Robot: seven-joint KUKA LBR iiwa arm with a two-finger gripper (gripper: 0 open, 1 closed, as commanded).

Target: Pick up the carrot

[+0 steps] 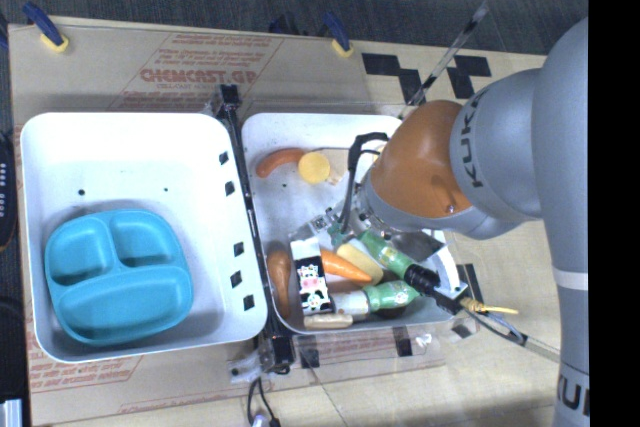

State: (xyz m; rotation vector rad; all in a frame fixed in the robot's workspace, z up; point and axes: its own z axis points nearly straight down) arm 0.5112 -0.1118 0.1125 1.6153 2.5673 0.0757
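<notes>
With the carrot (345,265) wedged among green bottles (392,277) in the right bin (290,130), could snag neighbours; end effector (345,233) state: cannot tell

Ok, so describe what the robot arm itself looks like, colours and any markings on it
The arm is built of smooth, rounded grey segments, with a glossy orange band above the wrist. Dark KUKA lettering runs down the grey shell beside that band. A black cable loops out near the wrist.
</notes>
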